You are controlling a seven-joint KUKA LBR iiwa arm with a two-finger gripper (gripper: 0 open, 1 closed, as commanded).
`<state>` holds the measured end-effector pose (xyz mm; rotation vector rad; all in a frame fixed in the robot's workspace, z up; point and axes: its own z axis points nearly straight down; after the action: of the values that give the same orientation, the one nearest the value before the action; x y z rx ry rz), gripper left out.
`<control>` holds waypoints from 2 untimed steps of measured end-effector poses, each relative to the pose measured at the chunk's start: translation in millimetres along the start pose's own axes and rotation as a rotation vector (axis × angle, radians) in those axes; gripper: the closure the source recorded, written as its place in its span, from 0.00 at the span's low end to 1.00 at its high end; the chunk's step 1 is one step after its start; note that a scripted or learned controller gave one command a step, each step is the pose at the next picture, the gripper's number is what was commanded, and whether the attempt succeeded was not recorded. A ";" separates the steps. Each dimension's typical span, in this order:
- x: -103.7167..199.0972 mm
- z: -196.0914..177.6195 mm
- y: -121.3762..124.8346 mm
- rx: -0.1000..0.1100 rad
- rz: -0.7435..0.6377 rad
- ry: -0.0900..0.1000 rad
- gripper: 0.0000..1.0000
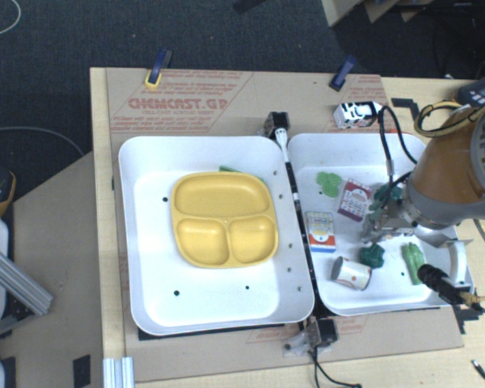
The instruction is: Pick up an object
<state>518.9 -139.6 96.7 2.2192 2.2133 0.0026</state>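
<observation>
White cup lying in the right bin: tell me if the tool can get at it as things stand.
Probably yes. The white cup lies on its side with bare floor around it, just left of the dark green piece, and nothing rests on it. The tool hangs close above and right of it.

Light: even and diffuse, moderately bright; no strong single source
Shadows: soft and short; a faint one beside the gripper (pixel 380 226) on the right bin (pixel 404 145)
Glare: the left bin (pixel 145 217), well left of the gripper, looks washed out; a mild sheen on the yellow divided tray (pixel 224 218)
Sharpness: slightly soft throughout; small items near the gripper lack detail
Surround: dark carpet (pixel 105 23) far above, dim and grainy
</observation>
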 end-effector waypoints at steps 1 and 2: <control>5.1 -51.6 10.6 -0.001 -0.004 0.002 1.00; 14.0 -106.0 7.6 -0.001 -0.005 0.002 1.00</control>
<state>525.9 -125.1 202.7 2.2141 2.2189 0.0060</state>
